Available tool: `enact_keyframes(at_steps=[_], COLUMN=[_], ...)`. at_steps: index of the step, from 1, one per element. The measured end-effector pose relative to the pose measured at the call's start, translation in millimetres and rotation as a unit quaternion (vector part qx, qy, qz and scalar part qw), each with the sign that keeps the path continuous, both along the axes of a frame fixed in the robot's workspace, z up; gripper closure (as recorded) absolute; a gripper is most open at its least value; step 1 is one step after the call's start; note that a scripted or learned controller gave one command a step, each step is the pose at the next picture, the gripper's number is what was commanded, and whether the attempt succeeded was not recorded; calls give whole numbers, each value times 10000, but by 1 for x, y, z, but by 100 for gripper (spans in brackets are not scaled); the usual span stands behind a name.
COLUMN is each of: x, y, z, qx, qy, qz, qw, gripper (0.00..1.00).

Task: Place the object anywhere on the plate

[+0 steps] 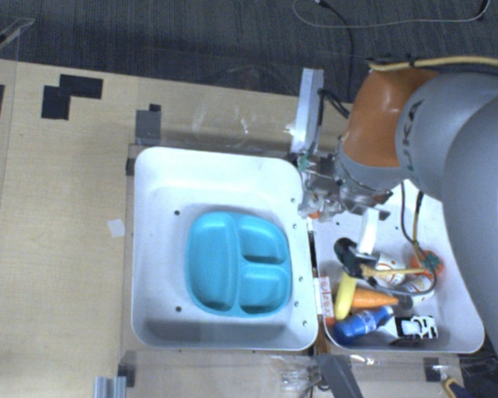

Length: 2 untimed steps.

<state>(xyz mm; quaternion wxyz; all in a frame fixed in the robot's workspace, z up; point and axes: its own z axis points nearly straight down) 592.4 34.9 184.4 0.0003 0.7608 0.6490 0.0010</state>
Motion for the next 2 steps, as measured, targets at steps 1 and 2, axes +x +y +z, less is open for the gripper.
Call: enact_keyframes(at_steps=[1, 2], x=[-37, -37], y=[57, 57], z=[0, 0], qx=[1, 1], qy=[2, 1], qz=[248, 244], qw=[9997, 9997], gripper=[100, 0])
